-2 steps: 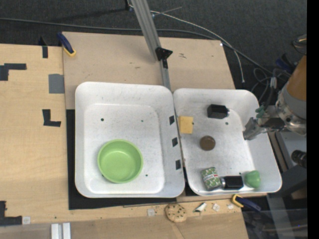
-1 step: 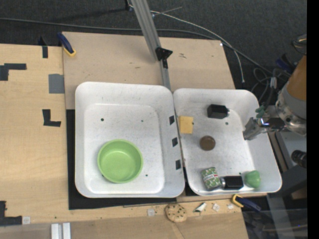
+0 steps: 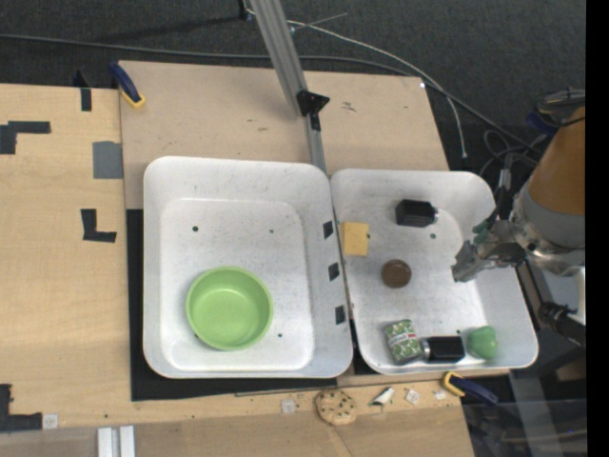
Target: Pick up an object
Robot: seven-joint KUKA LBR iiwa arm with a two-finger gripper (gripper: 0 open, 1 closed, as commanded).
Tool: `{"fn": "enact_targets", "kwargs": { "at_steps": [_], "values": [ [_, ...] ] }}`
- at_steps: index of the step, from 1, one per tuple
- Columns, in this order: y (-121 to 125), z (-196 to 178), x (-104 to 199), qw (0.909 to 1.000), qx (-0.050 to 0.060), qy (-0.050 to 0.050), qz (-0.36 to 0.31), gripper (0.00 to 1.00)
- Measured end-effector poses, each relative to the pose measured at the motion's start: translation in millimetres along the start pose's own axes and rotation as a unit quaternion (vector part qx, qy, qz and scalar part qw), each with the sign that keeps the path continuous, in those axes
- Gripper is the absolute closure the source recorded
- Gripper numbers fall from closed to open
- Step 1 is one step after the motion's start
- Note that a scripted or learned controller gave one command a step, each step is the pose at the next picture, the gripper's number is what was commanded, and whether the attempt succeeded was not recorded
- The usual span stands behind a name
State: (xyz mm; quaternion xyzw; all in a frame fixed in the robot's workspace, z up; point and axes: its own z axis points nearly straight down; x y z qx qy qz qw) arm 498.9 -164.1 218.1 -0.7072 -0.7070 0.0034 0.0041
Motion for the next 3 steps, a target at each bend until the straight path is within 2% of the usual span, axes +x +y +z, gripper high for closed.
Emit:
{"fn": "enact_targets", "kwargs": {
  "at_steps": [1,2,3],
  "values": [
    [-5.1,66.8,-0.2,1.0000,0.001,0.001,0.000,0.00],
    [-6.2,115.3,7.7,1.0000,0.001,0.001,0.000,0.00],
    [-6.2,102.2,7.5,1.0000,0.001,0.002,0.000,1.00]
  ]
}}
